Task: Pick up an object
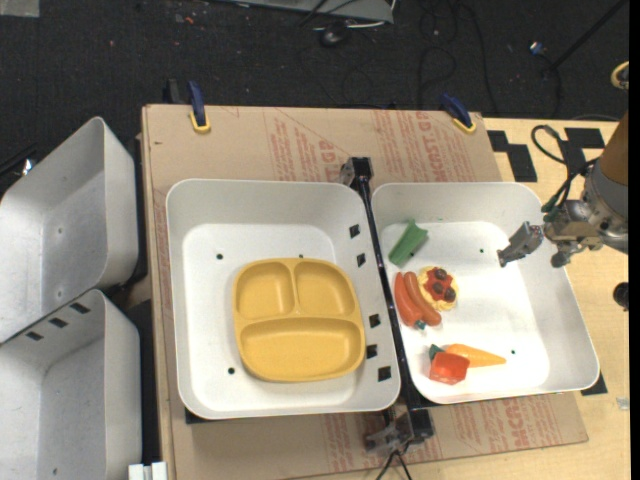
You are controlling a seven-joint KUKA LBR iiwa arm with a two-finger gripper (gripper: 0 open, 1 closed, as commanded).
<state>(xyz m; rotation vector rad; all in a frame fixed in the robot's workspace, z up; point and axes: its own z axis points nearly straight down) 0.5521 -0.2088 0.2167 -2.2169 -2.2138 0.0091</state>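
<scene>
Light falls evenly from above, bright on the two white bins [460,393] and the cardboard sheet [300,133] beneath them, with no hard glare. Shadows are short and soft, pooling along the bins' inner walls. The floor beyond the bench's far edge is dim. Focus is moderate; fine detail is grainy and slightly soft.

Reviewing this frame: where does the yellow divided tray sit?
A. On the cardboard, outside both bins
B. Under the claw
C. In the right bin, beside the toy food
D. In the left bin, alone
D. The yellow tray lies flat in the left bin; the sausages, green piece and carrot lie in the right bin, with the claw over that bin's far right side.
</scene>
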